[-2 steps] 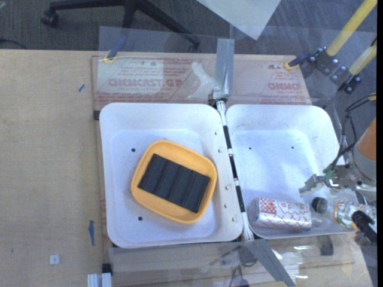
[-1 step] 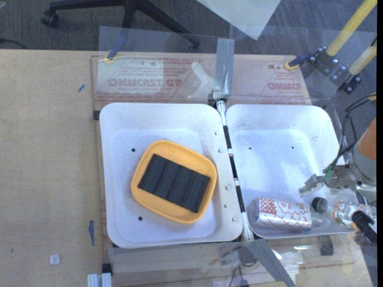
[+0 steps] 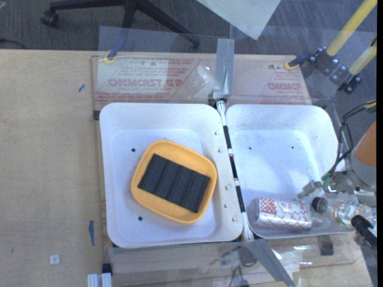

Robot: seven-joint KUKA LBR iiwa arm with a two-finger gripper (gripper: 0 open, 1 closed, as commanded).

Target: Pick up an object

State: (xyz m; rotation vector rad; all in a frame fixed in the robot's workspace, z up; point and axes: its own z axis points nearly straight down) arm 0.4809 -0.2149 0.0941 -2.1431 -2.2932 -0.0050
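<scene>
A wooden bench (image 3: 42, 160) is seen at the left, bearing two shallow white bins set side by side and touching along a middle seam. In the left bin (image 3: 119, 130) a yellow tray (image 3: 142, 166) lies tilted, with a dark ribbed pad (image 3: 176, 183) resting inside it. In the right bin (image 3: 281, 136) a silver packet with a red and white pattern (image 3: 284, 213) lies on its side against the near wall, towards the bin's right corner. Just right of the packet, the gripper (image 3: 320, 197) is seen low over that corner, close beside the packet's end. Whether the jaws are spread or closed cannot be told, as the parts there are cluttered and blurred. The arm (image 3: 366, 154) is seen at the right edge.
</scene>
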